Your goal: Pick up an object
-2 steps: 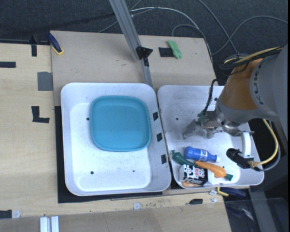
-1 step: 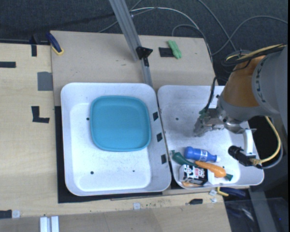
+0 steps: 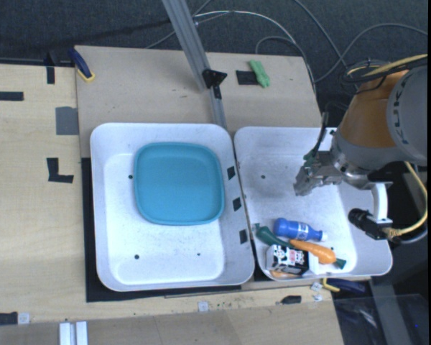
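My gripper (image 3: pixel 307 181) hangs over the right bin (image 3: pixel 273 149), at its middle-right, above bare floor. Can't tell from this angle how my fingers are set; nothing visible between them. Arm (image 3: pixel 377 121) comes in from the right, orange band above the wrist.

Objects sit clustered in the right bin's near corner, apart from the gripper. Blue bottle (image 3: pixel 297 229) lies on its side, long axis roughly left-right, slightly tilted, white cap end pointing right. Just below it, touching, an orange carrot-like piece (image 3: pixel 314 250) lies at a slant, green tip toward lower right. Beside those on the left, a small black-and-white packet (image 3: pixel 284 256); printing too small to read. A green bit (image 3: pixel 262 232) lies at the cluster's left edge.

Left bin (image 3: pixel 115 214) holds a teal square plate (image 3: pixel 178 183), flat. Grey pole (image 3: pixel 194 42) crosses the bench (image 3: pixel 129 85) from the top; green marker (image 3: pixel 258 73) lies on the bench behind the bins.
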### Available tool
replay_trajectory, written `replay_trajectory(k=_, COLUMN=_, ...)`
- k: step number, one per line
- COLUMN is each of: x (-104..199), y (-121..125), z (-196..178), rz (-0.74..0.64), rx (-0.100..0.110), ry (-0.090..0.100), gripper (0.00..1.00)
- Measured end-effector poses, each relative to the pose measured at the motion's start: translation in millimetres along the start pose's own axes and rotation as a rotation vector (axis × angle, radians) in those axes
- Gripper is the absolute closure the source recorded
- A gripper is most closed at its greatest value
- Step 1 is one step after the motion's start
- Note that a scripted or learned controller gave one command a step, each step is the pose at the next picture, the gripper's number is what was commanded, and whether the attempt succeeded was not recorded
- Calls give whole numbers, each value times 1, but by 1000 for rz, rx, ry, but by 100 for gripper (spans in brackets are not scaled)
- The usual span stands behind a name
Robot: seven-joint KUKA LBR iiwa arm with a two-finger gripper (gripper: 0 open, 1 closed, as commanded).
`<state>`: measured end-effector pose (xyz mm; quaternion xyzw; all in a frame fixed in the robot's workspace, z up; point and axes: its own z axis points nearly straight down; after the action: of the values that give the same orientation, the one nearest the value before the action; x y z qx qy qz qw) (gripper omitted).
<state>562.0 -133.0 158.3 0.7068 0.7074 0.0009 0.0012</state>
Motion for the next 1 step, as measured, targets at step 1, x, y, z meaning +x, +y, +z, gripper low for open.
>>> replay_trajectory(k=1, x=8, y=3, z=-59, rz=0, rx=-2, ry=0, gripper=100)
